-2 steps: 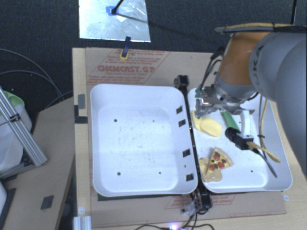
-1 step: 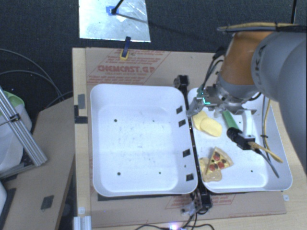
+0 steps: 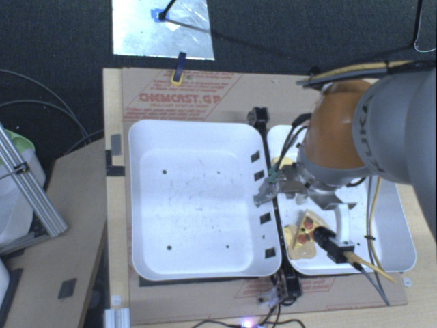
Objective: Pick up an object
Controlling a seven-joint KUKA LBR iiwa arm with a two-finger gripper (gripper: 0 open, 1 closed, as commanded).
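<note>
Dark carpet [image 3: 61,39] lies around the bench, with a silvery sheet [image 3: 162,19] on it at the far side. Brown cardboard [image 3: 205,94] printed with red letters covers the bench top, and a small blue and yellow clamp [image 3: 179,69] sits at its far edge. On the cardboard stand the left bin [image 3: 198,132] and the right bin [image 3: 399,244], touching along one shared side where a row of black tabs [image 3: 261,197] runs.

I reach in from the right. My arm [image 3: 382,128], grey with its orange band, covers most of the right bin. My gripper [image 3: 272,191] hangs low at the left side of the right bin, just beside the shared rim, with a grey metal part of it reaching over that rim. From this slant I cannot tell whether it is open or closed. I see nothing caught in it, and I cannot tell whether it touches the rim or only hovers above it.

The one thing I can make out to pick up is a tan piece [image 3: 299,238], flat, with red spots on top. It lies on the floor of the right bin in the near left corner, just below my gripper and apart from it. Its long axis runs roughly from the near side toward the far side, the far end leaning a little to the right. Its right edge is hidden under my wrist, so I cannot tell which end is the narrower
</note>
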